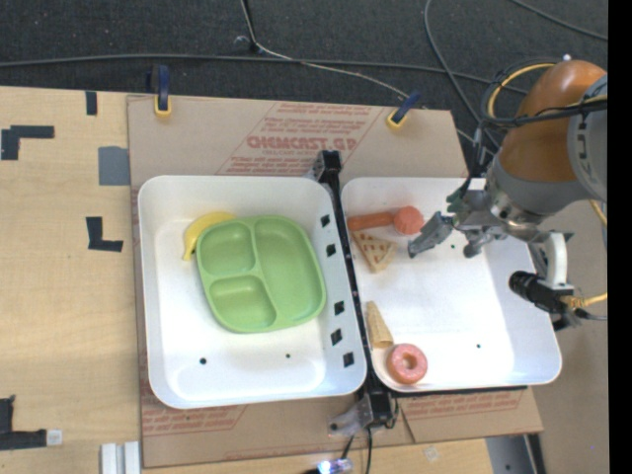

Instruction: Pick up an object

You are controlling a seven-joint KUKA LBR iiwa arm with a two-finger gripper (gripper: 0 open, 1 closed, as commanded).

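Green tray (261, 273) fills left bin (163, 294), banana (200, 229) at its 10 o'clock. Right bin (513, 358): carrot (385, 220), waffle (374, 253), cone (379, 325), donut (406, 362). Tool (452, 240) released, apparently empty, 3 o'clock of carrot.

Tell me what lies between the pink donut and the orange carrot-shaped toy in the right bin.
In the camera view, a waffle-patterned wedge and a tan cone lie between the pink donut and the orange carrot-shaped toy.
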